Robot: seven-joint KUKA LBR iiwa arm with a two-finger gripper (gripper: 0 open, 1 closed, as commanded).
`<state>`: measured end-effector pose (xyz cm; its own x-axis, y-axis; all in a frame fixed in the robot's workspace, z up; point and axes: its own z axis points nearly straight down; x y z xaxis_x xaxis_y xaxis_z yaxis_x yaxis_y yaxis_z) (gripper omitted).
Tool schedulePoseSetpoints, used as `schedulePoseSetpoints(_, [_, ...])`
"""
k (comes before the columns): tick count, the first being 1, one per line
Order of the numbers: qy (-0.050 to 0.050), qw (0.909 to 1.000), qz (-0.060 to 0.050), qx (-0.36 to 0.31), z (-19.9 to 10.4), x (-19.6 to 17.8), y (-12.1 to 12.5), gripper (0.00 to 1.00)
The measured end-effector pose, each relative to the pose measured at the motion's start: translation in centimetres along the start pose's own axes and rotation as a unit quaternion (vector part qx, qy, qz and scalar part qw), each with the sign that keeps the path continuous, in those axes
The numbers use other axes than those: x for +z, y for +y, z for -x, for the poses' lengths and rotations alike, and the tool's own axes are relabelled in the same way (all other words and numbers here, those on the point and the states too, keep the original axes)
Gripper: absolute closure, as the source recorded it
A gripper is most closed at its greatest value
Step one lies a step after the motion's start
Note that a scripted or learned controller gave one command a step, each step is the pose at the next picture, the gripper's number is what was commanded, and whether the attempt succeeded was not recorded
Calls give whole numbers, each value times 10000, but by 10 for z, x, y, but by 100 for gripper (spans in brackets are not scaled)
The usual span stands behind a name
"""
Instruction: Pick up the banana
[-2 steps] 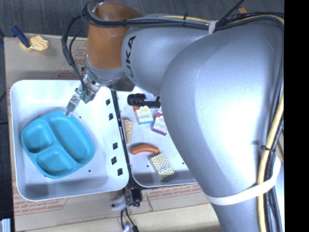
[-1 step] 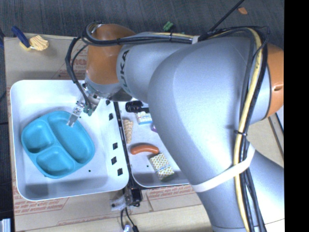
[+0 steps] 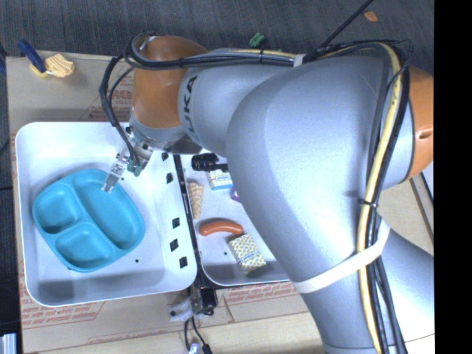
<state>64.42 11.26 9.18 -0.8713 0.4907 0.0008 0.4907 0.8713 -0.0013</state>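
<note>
Banana: whereabouts cannot be told, possibly lying hidden under the arm (image 3: 310, 168). Gripper (image 3: 113, 177), spread or pressed together unclear, is hanging above blue tray (image 3: 88, 223). Risk: closing on nothing or snagging the tray rim directly beneath.

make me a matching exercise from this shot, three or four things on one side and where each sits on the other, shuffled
Things:
1. blue divided plate
2. sausage
3. gripper
4. yellow toy

Places:
A. on the bench outside the bins, top left of the view
B. in the right bin, near the divider
C. lying in the left bin
D. over the top edge of the blue plate

Pairs: 1-C, 2-B, 3-D, 4-A
</note>
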Motion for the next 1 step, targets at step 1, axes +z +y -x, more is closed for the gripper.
schedulePoseSetpoints(1, [0, 10000, 0, 0, 0, 0, 0, 0])
